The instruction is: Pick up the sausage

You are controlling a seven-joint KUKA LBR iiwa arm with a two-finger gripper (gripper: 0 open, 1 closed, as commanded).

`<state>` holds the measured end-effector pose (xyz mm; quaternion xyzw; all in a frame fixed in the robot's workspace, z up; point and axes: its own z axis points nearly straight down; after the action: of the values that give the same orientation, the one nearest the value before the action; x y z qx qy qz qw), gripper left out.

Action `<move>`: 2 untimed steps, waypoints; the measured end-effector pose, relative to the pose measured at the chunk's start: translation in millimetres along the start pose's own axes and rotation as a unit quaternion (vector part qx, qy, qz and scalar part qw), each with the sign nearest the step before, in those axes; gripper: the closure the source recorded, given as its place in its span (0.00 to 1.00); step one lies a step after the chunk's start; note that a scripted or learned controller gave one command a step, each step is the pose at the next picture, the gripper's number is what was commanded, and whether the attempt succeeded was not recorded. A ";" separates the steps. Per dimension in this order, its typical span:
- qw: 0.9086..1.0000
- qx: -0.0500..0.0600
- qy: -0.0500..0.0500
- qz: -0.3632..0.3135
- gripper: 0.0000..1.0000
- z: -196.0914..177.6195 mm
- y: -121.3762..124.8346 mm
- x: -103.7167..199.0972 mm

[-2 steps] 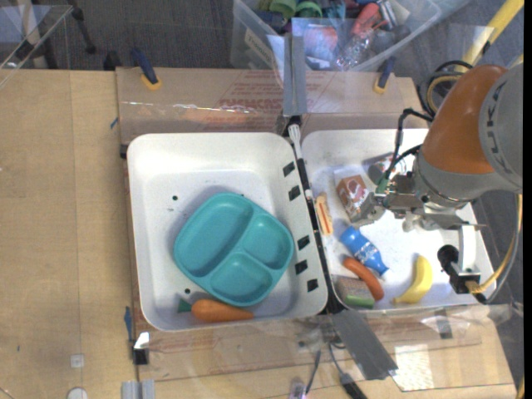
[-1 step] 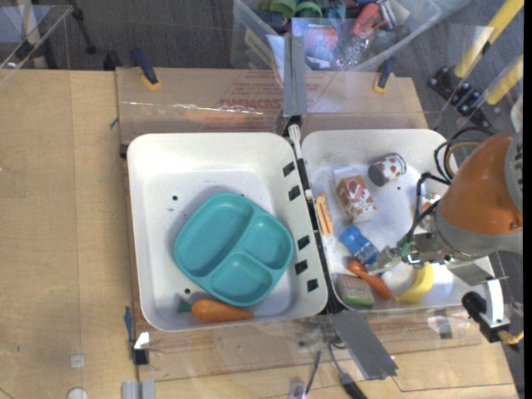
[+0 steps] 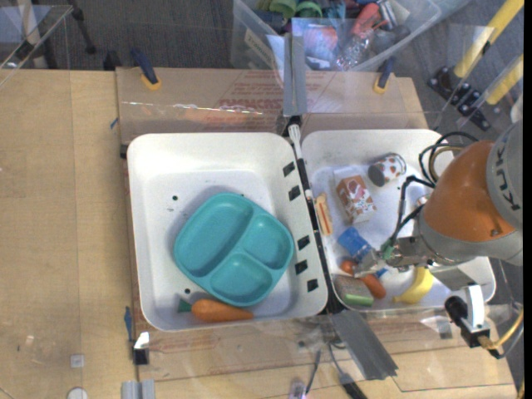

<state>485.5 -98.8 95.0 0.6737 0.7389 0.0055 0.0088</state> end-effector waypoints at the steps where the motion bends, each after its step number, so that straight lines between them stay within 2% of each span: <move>1: 1.000 -0.004 0.001 0.000 1.00 -9.9 3.1 1.2; 2: 1.000 -0.004 0.001 0.000 0.00 -10.0 3.0 0.9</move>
<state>488.2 -97.5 105.1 0.6740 0.7386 0.0088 0.0110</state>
